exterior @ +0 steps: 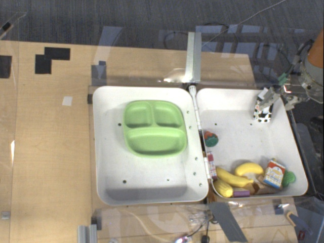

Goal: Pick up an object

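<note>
Toy food (242, 180) was heaped in the near right corner of the right bin (233, 110), and nothing was off the floor. Over on the left, the left bin (111, 135) carried a green divided plate (154, 127), flat and centred. Across the divider, a small red-and-green piece (210, 138) sat alone against the right bin's left wall, too blurred to name. Then the pile: bananas (232, 177) touching a rounder yellow lump (249, 169), with something dark half buried under them. Just beside those stood a small carton (274, 174), and a green piece (289, 177) peeked out behind it, mostly hidden. Up at the far right corner, well apart from the pile, the gripper (262, 113) hung low over the bin. A black-and-white speckled bit (261, 117) showed at its tip, part of it or a separate object, I couldn't say. Spread or closed, I couldn't tell either. The arm (310, 81) ran off the right edge, cut short.
</note>
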